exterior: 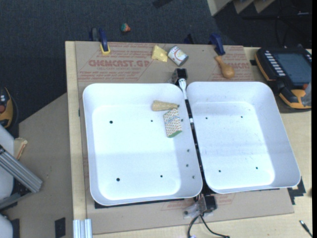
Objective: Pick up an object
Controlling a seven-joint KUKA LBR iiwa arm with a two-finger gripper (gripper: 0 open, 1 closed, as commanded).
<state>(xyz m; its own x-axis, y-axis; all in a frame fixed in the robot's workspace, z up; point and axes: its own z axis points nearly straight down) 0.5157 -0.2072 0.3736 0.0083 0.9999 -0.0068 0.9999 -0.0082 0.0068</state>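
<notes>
White plastic, two shallow bins side by side on the counter [233,205]: the left bin [99,148] holds two small objects near its upper right corner, the right bin [277,148] shows bare floor with a few dark holes. Object one is a tan cone-shaped piece [164,105] lying on its side, tip pointing right. Object two is a patterned packet [172,122], greenish-white, lying flat just below the cone and touching or nearly touching it; cannot tell which. Both sit close to the bin's right wall, near the seam between the bins. On the cardboard sheet behind the bins lie a yellow wedge [159,53], a small white box [178,55] and an orange-brown wooden piece [225,68]; blue clamps [103,39] pin the sheet. A tablet-like device [290,69] rests at far right. State of the tool: cannot tell from this view. Judgement: the pick is at its start, no approach made, nothing lifted. The next move calls for choosing a target in the left bin; the cone looks the easier grip, since the packet lies flat. Risk: the two objects crowd each other and the wall, so a descent must be placed carefully to avoid nudging both.
</notes>
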